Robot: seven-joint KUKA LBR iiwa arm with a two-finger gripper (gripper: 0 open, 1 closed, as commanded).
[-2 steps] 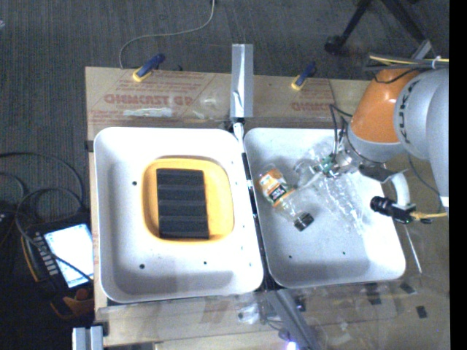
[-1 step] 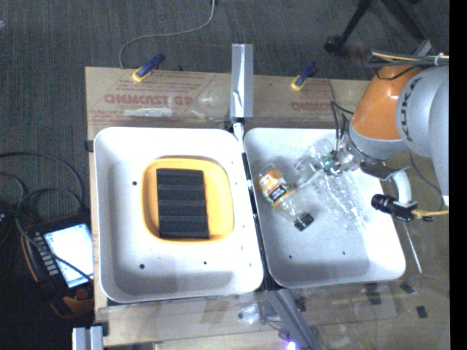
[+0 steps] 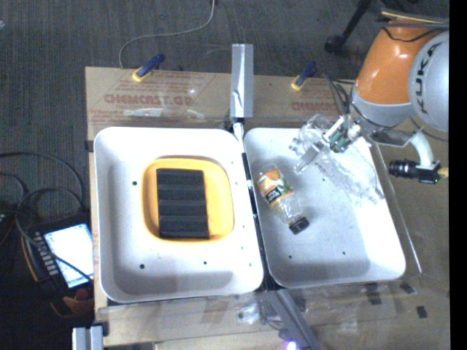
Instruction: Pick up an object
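Toward the left edge of the right-hand bin (image 3: 379,257), a little above its middle, lies a small clear plastic bottle (image 3: 281,197). Its long axis runs on a diagonal: the bottom end points up toward the bin's far left corner, and the dark cap (image 3: 299,225) points down toward the near right corner. An orange label with a patch of green wraps the upper half of the body; the half next to the cap is see-through and looks empty. It rests flat on its side on the bin's matte white floor, close to the left wall but apart from it.

Above the far right part of the same bin hangs the gripper (image 3: 321,146), a pale, partly translucent assembly with a small green spot on it, coming in from the grey arm (image 3: 438,79) with its broad glossy orange band. It sits over the bin's upper edge, well apart from the bottle. Whether its fingers stand open or closed cannot be told, as they blur into a crumpled piece of clear plastic (image 3: 354,177) lying beneath and just right of it. Nothing can be seen held.

The left-hand bin (image 3: 117,268) carries a rounded yellow tray (image 3: 151,203) near its middle, holding a black ribbed rectangular block (image 3: 182,203) whose long axis runs from the far edge to the near edge. Both bins are shallow, smooth and white with rounded corners, and they sit on a brown board (image 3: 168,97) with faint red lettering.
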